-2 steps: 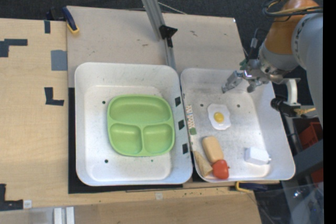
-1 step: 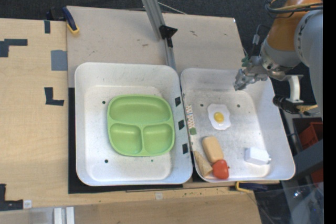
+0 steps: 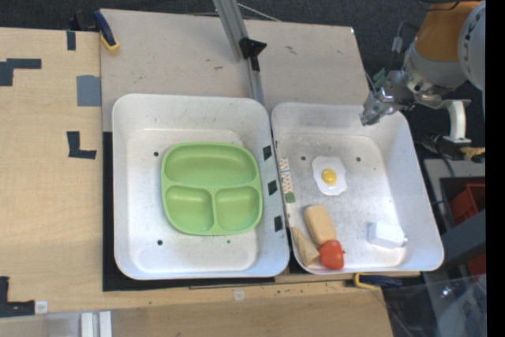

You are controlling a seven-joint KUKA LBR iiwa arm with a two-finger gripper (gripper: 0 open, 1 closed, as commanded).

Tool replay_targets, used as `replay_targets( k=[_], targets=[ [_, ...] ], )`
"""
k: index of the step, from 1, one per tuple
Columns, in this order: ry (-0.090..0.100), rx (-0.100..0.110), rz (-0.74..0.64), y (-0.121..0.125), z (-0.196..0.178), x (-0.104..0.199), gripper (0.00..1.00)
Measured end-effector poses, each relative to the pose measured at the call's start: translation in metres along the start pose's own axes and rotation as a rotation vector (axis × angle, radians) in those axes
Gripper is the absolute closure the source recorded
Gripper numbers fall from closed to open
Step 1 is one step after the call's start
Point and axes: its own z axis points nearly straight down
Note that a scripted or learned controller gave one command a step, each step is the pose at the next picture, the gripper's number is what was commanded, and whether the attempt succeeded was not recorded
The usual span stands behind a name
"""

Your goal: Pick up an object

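The gripper (image 3: 374,113) is hanging over the right bin's (image 3: 418,193) upper right corner, its opening impossible to tell, well above the egg (image 3: 330,176).

green divided plate (image 3: 211,188), left bin (image 3: 126,170)

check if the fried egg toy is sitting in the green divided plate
No, the fried egg lies on the floor of the right bin, while the green plate sits in the left bin.
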Motion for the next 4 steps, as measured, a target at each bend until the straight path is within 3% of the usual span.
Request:
replay_targets(
  k=[1, 2, 4],
  targets=[
    [-0.001, -0.003, 0.000, -0.004, -0.063, 0.000, 1.00],
    [0.001, 0.002, 0.000, -0.003, -0.076, 0.001, 1.00],
    [0.003, 0.007, -0.004, -0.021, -0.049, 0.102, 1.00]
  ],
)
